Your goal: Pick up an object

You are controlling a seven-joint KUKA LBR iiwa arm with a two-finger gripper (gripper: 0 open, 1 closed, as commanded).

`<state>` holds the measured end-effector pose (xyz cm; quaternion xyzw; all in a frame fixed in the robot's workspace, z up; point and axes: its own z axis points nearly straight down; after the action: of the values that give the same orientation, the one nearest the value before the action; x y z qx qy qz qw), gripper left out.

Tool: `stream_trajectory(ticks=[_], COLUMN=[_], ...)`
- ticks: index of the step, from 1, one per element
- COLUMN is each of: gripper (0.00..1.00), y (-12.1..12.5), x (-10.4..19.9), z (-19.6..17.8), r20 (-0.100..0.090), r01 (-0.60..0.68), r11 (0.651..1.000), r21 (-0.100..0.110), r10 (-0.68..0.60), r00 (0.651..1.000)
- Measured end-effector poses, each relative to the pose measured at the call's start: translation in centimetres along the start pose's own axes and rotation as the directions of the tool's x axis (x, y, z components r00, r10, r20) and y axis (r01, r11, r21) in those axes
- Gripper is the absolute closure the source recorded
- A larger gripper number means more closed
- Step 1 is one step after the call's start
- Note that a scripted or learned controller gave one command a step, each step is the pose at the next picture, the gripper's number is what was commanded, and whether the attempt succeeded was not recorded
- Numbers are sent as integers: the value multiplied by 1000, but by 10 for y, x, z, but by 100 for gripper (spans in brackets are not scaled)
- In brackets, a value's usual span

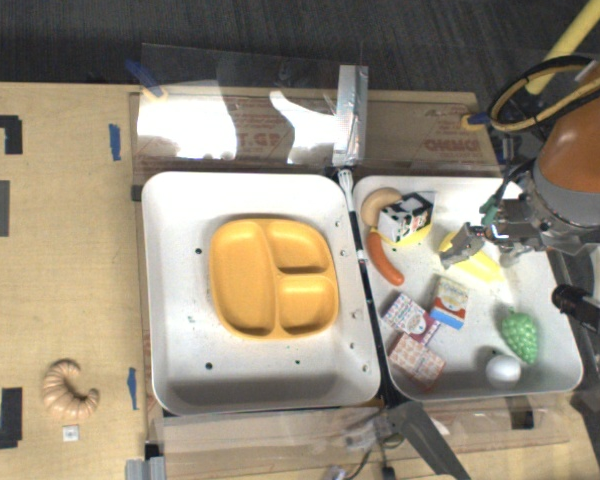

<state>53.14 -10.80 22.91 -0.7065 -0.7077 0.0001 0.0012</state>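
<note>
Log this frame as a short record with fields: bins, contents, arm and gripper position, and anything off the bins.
left bin: shallow white bin holding a yellow three-compartment plastic tray
right bin: shallow white bin holding an orange-red toy sausage, a green bumpy toy fruit, a white ball, a flat yellow piece and small printed cartons
arm: grey with orange band, over the right bin's right side
gripper: two-finger gripper low over the flat yellow piece; contact unclear
off bins: tan croissant-shaped toy on the bench, lower left
</note>
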Motion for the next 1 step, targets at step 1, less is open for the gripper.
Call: stream_trajectory(ticks=[1], gripper=[0], y=[-4], x=[7], z=[-75], r20=[1], r01=[-248], r11=[969], r21=[-6], r10=[248], r00=[969])
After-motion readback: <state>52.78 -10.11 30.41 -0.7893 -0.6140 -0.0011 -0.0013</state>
